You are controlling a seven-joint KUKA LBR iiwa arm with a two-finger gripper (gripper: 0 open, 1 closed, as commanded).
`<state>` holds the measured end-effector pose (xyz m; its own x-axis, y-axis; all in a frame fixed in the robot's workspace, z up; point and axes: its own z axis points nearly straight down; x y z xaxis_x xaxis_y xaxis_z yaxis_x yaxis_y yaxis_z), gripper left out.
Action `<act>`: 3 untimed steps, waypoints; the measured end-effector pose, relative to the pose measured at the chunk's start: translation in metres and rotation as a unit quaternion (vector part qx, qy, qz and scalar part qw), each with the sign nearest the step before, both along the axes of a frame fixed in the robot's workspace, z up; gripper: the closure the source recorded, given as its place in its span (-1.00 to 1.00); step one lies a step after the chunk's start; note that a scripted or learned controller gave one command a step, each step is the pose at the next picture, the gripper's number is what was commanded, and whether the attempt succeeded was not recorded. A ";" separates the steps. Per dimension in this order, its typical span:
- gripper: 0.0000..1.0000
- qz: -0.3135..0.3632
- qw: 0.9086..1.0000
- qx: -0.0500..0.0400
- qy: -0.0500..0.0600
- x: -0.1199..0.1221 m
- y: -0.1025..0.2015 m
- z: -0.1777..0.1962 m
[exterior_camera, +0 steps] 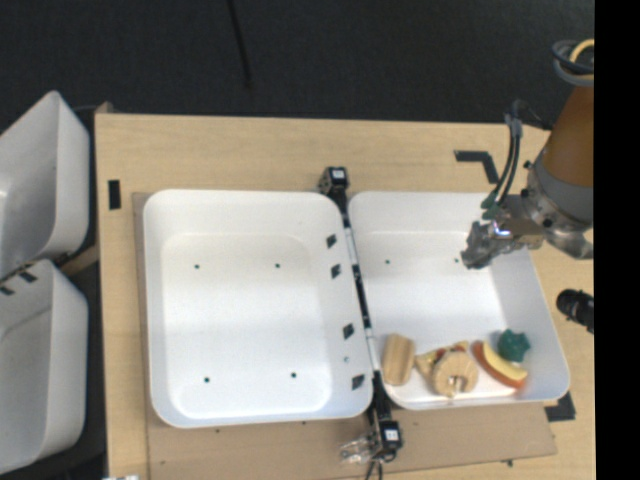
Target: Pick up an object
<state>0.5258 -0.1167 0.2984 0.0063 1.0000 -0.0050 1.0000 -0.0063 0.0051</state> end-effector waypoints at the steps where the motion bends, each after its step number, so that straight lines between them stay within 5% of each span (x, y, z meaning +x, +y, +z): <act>1: 1.00 0.000 1.000 0.002 0.005 -0.039 -0.044 -0.066; 2: 1.00 0.008 1.000 0.002 -0.004 -0.034 0.025 0.042; 3: 1.00 0.001 1.000 0.002 0.007 -0.038 -0.020 -0.071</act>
